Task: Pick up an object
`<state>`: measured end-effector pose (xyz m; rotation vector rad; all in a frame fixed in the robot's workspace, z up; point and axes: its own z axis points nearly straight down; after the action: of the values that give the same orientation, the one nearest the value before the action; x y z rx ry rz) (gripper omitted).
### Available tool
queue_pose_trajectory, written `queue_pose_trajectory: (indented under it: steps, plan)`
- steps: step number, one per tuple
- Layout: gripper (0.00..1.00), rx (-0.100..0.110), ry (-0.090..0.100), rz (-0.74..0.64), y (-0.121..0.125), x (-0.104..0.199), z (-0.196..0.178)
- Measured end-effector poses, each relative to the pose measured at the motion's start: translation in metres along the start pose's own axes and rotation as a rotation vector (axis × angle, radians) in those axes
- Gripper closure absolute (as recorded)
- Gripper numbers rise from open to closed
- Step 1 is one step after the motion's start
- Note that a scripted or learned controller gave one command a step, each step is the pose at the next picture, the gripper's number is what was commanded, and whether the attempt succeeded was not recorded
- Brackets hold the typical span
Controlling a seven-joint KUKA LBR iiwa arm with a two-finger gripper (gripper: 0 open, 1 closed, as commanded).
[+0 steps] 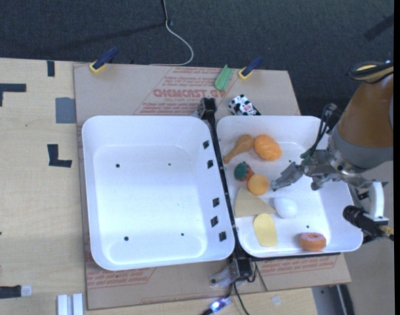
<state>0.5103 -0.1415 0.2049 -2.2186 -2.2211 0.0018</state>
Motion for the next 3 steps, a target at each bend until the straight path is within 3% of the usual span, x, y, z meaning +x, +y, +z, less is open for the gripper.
queue_pose_trajectory:
  steps: [1, 2, 3]
  plan:
    - [0.0, -0.004, 0.001, 0.001, 0.005, 0.037, 0.125]
    - [0.0, -0.005, 0.0, -0.003, 0.055, 0.037, 0.118]
    - [0.0, -0.008, -0.002, -0.004, 0.149, 0.048, 0.119]
